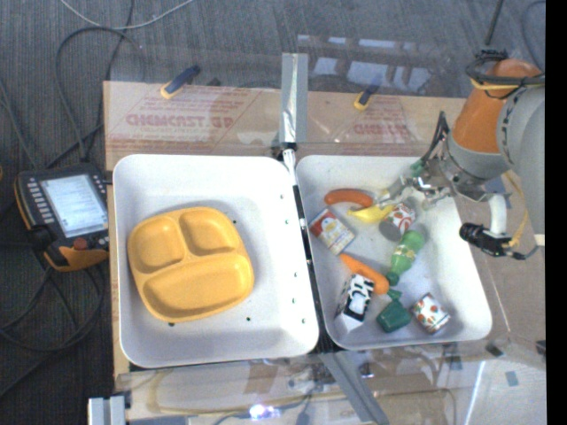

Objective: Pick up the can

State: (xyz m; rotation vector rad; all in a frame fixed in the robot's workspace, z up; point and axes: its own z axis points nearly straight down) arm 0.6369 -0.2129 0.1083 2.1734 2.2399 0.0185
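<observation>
The counter (pixel 133 113) is seen carrying two white bins side by side. The left bin (pixel 159 175) is occupied by a yellow divided tray (pixel 190 262); the right bin (pixel 461 273) holds a scatter of small things. The grey arm (pixel 500 122), with its orange band, is brought in from the right over that bin's upper corner, and the pincer (pixel 416 186) is set low just above the can (pixel 397 221), which lies tilted near the middle of the bin's upper half, touching a yellow banana (pixel 372 209) and just beside a green bottle (pixel 406 251).

Whether the pincer is open or closed cannot be told — its tips are lost in clutter. The can is judged not yet lifted, since it appears to rest on the bin floor among its neighbours. The approach seems made; the grasp and the lift are left to be done — with a red sausage (pixel 344 197) and an orange carrot (pixel 363 271) lying near
</observation>
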